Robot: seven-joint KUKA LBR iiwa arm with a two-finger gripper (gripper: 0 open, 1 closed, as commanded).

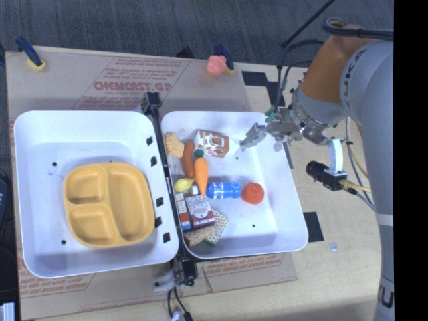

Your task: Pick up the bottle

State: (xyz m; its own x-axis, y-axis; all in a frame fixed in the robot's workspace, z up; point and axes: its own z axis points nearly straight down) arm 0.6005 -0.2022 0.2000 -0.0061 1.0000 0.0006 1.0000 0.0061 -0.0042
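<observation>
On the bench I see two white bins side by side. The left bin (40, 246) holds a yellow tray (107, 202). The right bin (284, 219) holds toy food and the bottle. My arm (348, 79) reaches in from the right, and the gripper (254, 136) hangs over the right bin's upper right part, with nothing in it. I cannot tell how wide it is set (it is too small to read). The bottle (223, 190) lies on its side near the bin's middle, between a carrot (200, 172) and an orange ball (253, 193). I think I am in the reaching step. Next I must move down and left, over the bottle, then drop between its neighbours.
</observation>
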